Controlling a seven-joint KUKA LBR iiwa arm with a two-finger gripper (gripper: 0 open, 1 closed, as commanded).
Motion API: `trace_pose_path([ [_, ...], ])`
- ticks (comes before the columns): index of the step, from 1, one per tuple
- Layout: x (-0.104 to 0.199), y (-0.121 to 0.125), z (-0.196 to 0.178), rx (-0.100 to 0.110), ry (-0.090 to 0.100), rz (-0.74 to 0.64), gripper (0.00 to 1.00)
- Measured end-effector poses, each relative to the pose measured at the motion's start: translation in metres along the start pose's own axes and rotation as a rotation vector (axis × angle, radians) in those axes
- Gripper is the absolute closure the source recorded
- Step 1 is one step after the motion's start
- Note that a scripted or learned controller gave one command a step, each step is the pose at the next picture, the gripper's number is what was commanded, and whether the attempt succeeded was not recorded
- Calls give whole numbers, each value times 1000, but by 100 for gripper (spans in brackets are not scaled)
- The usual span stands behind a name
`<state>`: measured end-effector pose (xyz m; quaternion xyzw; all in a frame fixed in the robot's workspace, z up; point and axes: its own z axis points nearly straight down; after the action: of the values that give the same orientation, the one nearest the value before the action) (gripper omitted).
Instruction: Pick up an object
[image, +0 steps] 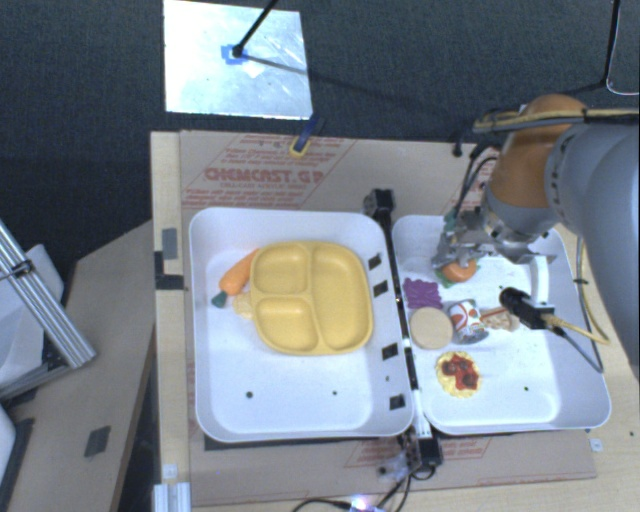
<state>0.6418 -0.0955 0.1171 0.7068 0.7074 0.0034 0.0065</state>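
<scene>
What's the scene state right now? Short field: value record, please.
arm: reaches in from the right, over the right bin
gripper: low over an orange object at the right bin's upper left
right bin contents: purple item, round tan disc, small can, pizza toy, black-handled tool
left bin: yellow divided plate, carrot beside its left edge
grasp: not confirmed

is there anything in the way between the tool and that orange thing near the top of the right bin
Nothing visible stands between them. The tool is right down over the orange thing at the far end of the right bin. The purple piece and the can lie nearer the camera, off to the side.
</scene>
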Motion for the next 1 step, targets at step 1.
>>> trace_pose_path([
  [1, -4, 9, -62, 6, 3, -3, 100],
])
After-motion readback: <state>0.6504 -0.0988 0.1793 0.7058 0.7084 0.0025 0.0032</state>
